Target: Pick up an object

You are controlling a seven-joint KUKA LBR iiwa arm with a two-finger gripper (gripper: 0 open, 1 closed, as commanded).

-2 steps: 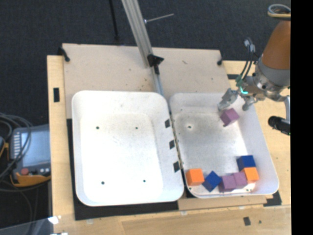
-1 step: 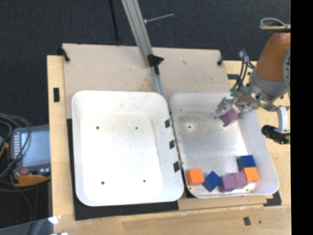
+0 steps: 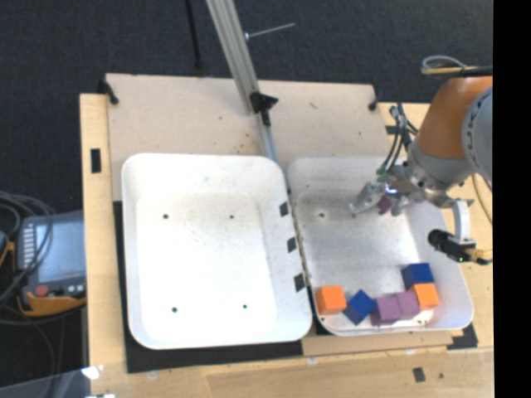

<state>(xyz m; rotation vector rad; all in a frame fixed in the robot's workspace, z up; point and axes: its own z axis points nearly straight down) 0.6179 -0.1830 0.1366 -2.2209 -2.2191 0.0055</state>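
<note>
Camera view: gripper (image 3: 380,199) hangs over the right bin's (image 3: 348,247) far side, fingers apparently spread, perhaps around a small purple piece (image 3: 384,205); the blocks (image 3: 382,301) lie well apart, along the near edge.

You have two white bins on the bench, the left bin (image 3: 207,247) and the right bin (image 3: 365,247). Count six blocks in the right bin's near end: two orange blocks (image 3: 331,298) (image 3: 426,294), two blue blocks (image 3: 360,306) (image 3: 417,274), and two purple blocks (image 3: 387,309) (image 3: 407,303). One more small purple piece (image 3: 384,205) sits at the single gripper (image 3: 377,199).
</note>
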